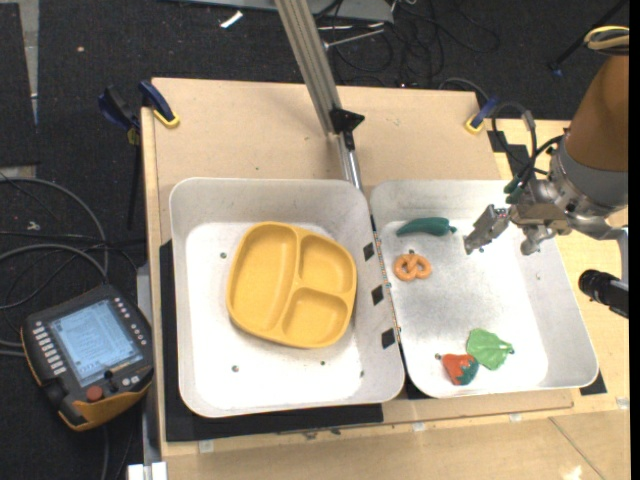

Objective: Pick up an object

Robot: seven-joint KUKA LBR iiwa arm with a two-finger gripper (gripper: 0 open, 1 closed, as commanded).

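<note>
Light is bright and even across the table (250,128), falling from overhead, and shadows are soft and short. The two white bins reflect it strongly: the right bin (520,318) shows a mottled, washed-out sheen over its floor, and the left bin (200,268) glows pale around the yellow tray (292,284). The dark floor (70,48) around the table stays dim. Focus is fairly sharp at centre, with mild grain and slight softness toward the edges.

Two white bins (200,208) sit on a pale tan bench (250,128). At left lies a yellow divided plate (292,284). At right: a dark green pepper (427,227), an orange pretzel (411,266), a light green piece (488,348) and a red-orange one (459,368).
</note>
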